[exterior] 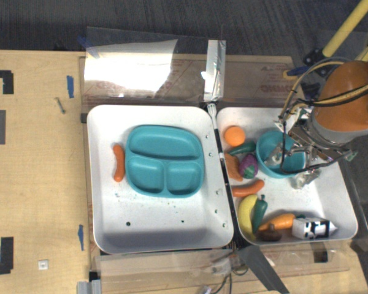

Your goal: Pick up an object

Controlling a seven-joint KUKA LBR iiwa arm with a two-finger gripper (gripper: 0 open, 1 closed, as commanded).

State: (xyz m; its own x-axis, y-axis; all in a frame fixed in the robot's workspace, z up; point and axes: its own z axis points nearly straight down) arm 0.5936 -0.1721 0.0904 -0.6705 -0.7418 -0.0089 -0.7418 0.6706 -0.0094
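My gripper (289,158) hangs over the right bin (328,198), down at the teal bowl (267,149) and covering its right half. Whether anything sits in the gripper is hidden by the wrist and cables. Left of the bowl lie an orange ball (235,135), a green vegetable (242,149) and a purple toy (249,164). Below them are a carrot (248,190), a banana (246,216) and a dark green piece (259,208). Along the front wall rest another orange carrot (282,221) and a black-and-white cow toy (314,228).
The left bin (110,216) holds a teal divided plate (165,160) in its middle and an orange sausage-shaped toy (119,162) just left of it. A clear plastic sheet (132,69) lies behind the left bin. The arm's orange band (349,94) looms over the right bin's far right corner.
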